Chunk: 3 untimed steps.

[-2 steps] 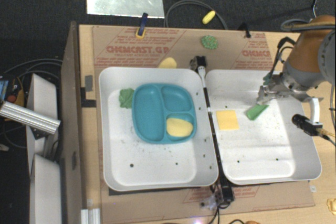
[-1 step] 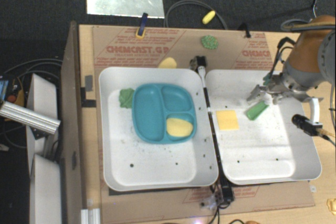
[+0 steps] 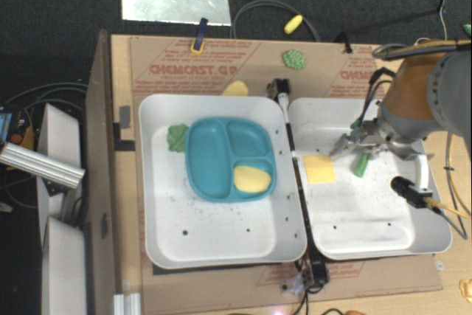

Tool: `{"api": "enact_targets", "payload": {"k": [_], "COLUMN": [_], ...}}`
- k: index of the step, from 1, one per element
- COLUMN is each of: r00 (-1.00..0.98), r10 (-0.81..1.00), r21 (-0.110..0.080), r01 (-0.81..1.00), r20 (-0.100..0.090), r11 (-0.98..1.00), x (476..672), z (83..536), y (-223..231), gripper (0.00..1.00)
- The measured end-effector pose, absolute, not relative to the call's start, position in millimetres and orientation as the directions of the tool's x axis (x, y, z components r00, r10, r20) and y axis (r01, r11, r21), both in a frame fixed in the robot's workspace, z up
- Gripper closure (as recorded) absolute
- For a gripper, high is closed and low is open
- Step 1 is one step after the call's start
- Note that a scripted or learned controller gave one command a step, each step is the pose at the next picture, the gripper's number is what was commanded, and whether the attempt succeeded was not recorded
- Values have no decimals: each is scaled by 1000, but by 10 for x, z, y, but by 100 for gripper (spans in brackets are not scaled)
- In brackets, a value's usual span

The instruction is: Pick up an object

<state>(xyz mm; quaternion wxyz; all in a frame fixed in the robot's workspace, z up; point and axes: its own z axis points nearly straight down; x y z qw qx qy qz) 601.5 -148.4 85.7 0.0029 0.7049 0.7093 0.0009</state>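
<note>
Tool low in the right bin.
The tool hung near the right bin's far edge; its grip could not be made out. Just beside it lay a green stick and a yellow block.

A grey arm's pincer is hovering over a green stick beside a yellow block in the right bin.

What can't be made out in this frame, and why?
- End effector: too small and cluttered in the camera view to tell whether it is open or shut.
- Green object in the right bin: its top runs under the end effector.
- Green item: partly behind the blue tray; identity unclear.
</note>
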Motion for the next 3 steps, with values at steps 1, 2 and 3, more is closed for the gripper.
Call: {"api": "enact_targets", "payload": {"k": [1,2,3], "r00": [1,0,2], "r10": [1000,1000,1000], "r21": [2,-1,6], "r01": [1000,1000,1000], "r20": [-1,0,-4], "r11": [-1,0,-2], "x": [5849,5683,5816], "z": [1039,835,1266], "y": [-1698,-1583,-1996], "gripper": [0,0,0]}}
